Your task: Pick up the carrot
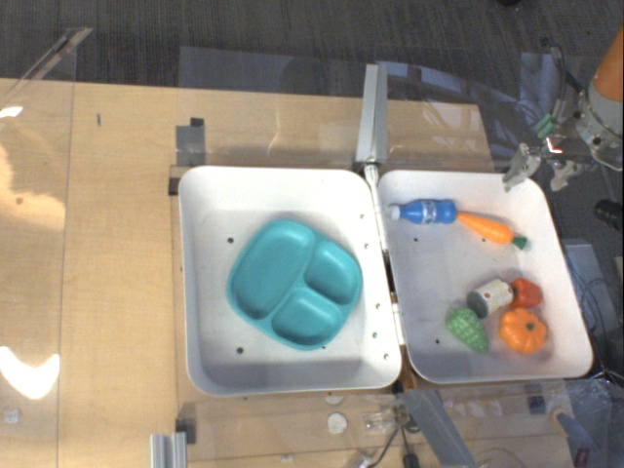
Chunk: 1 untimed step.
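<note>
The carrot (485,227) is orange with a small green tip and lies flat in the upper part of the right bin (429,344), its blunt end touching a blue bottle (426,212). My gripper (539,174) hangs over the bin's upper right corner, up and to the right of the carrot and apart from it. Its fingers (518,168) are spread open with nothing between them.
Near the right bin's lower right corner sit an orange pumpkin (523,331), a red tomato (526,292), a green vegetable (467,329) and a small grey-and-white item (490,296). A teal divided plate (295,283) lies in the left bin (210,359).
</note>
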Each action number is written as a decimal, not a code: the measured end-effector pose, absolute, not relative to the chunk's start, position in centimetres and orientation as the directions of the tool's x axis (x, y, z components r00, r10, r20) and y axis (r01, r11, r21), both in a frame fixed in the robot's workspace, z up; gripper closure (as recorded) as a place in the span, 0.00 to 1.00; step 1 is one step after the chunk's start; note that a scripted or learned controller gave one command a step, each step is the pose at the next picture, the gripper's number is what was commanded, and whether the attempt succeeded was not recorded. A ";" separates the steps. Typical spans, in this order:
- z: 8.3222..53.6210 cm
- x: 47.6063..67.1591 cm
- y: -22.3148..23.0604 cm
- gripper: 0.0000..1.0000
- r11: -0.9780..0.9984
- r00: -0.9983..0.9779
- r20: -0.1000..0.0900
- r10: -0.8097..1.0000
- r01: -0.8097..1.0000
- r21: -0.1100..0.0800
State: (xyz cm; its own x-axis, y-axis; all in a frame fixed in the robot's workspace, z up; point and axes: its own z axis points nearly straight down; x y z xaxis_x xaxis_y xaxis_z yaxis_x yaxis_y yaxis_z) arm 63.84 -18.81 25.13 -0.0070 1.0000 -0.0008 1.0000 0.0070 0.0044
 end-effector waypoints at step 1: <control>12.7 67.3 -16.4 0.00 0.235 -0.235 -0.005 0.972 0.972 0.013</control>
State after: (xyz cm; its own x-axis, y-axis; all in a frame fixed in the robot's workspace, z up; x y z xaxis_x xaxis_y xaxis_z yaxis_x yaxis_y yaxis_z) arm 67.28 -16.41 12.75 -0.2351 0.9719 -0.0054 0.9719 0.2352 0.0126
